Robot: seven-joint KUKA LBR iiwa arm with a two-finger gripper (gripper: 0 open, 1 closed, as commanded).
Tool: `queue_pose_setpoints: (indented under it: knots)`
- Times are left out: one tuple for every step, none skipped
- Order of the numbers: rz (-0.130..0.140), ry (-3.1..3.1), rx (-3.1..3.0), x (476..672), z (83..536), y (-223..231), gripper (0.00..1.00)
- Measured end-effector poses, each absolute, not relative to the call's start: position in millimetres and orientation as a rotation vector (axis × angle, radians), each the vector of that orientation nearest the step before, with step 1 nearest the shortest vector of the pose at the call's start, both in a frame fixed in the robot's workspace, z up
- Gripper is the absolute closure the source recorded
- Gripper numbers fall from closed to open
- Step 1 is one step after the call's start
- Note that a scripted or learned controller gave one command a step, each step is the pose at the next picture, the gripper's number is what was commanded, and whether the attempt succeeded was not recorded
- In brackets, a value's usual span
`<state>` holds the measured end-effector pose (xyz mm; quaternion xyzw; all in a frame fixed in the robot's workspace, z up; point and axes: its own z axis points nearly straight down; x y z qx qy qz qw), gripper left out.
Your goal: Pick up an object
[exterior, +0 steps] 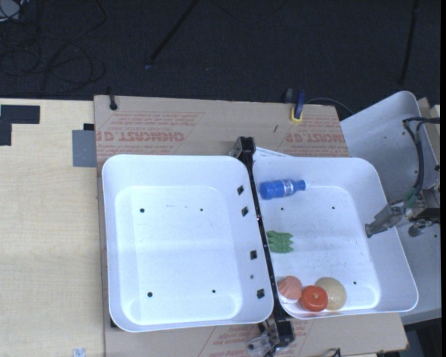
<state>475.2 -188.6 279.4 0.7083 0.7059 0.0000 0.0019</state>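
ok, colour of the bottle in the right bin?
Blue bottle with a white cap end, clearest in the camera view.

It looked like a robotics lab. Two white bins [178, 171] sat clamped on a cardboard sheet [208, 125]. Loose cables [30, 58] trailed across dark carpet.

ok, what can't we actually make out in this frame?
- Gripper, camera view: small and dark at the right bin's right rim; whether it holds anything is too small to tell.
- Arm: cut off by the right edge.
- Green object: too small to identify.
- Pink object, red object and tan object: bunched and overlapping in the near corner, so their full shapes are hidden.
- Blue bottle: label blurred.
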Motion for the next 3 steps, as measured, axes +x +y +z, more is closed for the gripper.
queue_pose_setpoints:
  knots:
    - [-0.003, 2.222, 2.225, 475.7, 285, -187, 1.00]
    - [-0.006, 2.224, 2.228, 474.5, 230, -214, 1.00]
    - [-0.003, 2.222, 2.227, 475.2, 243, -215, 1.00]
